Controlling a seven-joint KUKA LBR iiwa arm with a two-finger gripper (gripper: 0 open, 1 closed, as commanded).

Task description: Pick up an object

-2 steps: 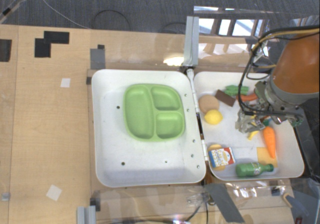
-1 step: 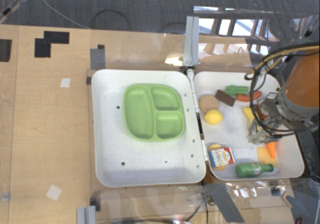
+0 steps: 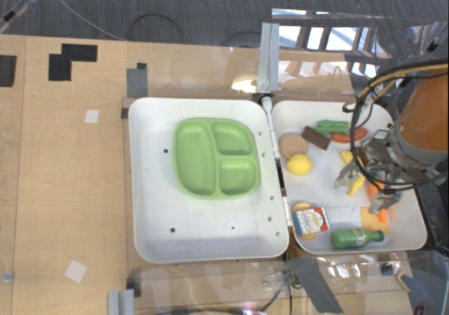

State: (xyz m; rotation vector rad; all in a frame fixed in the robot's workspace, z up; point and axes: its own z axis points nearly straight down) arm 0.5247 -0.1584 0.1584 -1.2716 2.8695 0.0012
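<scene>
My gripper [image 3: 364,190] hangs over the right side of the right bin [image 3: 414,240], open, its fingers spread on either side of a small yellow piece [image 3: 356,184]. I cannot tell if the fingers touch it. Around it in the bin lie a yellow lemon [image 3: 299,165], a brown potato-like lump [image 3: 293,144], a dark brown bar [image 3: 316,138], a green vegetable [image 3: 331,126], a red sausage [image 3: 347,136], an orange wedge [image 3: 374,220], a small carton [image 3: 310,221] and a green bottle [image 3: 358,238].
The left bin [image 3: 154,229] bears a green divided plate [image 3: 214,157]. A metal post [image 3: 268,57] rises behind the wall between the bins. Cables [image 3: 379,89] loop around the arm's wrist above the right bin's far corner.
</scene>
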